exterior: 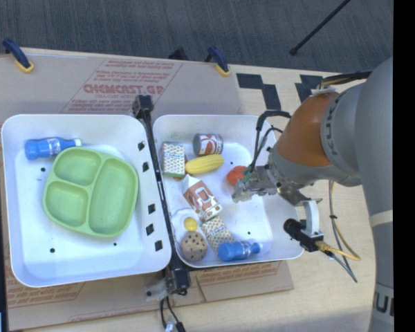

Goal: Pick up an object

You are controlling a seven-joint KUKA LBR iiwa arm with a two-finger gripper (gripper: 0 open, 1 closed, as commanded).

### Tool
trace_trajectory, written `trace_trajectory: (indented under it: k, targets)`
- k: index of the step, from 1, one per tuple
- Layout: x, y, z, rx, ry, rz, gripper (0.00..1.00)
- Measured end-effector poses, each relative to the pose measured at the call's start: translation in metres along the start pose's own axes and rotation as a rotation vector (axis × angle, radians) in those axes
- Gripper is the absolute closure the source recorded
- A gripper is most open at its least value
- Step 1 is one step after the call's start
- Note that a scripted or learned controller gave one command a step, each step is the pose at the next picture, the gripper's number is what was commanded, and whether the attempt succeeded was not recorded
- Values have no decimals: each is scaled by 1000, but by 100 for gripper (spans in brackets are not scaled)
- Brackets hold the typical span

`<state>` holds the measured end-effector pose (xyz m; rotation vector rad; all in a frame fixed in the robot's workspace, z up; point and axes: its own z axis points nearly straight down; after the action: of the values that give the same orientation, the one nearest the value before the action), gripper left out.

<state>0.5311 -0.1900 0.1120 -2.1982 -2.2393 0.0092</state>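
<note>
Over the right bin (263, 126), w/ my pincer (243, 189) (grip state unclear) beside a red object (235, 175) by the far wall, I should descend straight, centred on it.

The grey KUKA arm (370, 130) reaches in from the right of the frame, its broad orange band (306, 133) sitting just above the wrist. From there the wrist angles down and to the left, ending in the metallic two-finger gripper (243, 187), which points leftward and low. Thin black cables (263, 137) loop from the wrist housing to the gripper, and a black fitting (299, 232) projects beneath the wrist.
</note>
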Motion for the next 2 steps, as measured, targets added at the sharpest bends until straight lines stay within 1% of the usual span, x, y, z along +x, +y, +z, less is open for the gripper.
trace_trajectory:
  k: [1, 2]
  targets:
    - [2, -54, -94, -6, 2, 15, 100]
    - [-22, 57, -141, -8, 1, 13, 100]
